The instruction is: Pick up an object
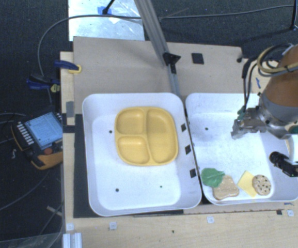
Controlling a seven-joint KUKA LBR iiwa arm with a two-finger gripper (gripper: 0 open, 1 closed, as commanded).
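Cookie (262, 184) lies in right bin (216, 107) (no writing); tool (243, 127) state unclear.

Right bin (226, 107), near edge, l→r: green leaf (212, 177), tan bread slice (225, 188) touching it, yellow cheese wedge (247, 183), round choc-chip cookie (262, 184). All lying flat.

Bench (118, 66): flat tan board top, slanted view. Two shallow white plastic bins sit directly on it, side by side, touching along their inner edges. Left bin (99, 190) covers the bench's left-front area, right bin (216, 110) the right-front. A small black square patch (198, 58) lies near the back edge, right of centre.
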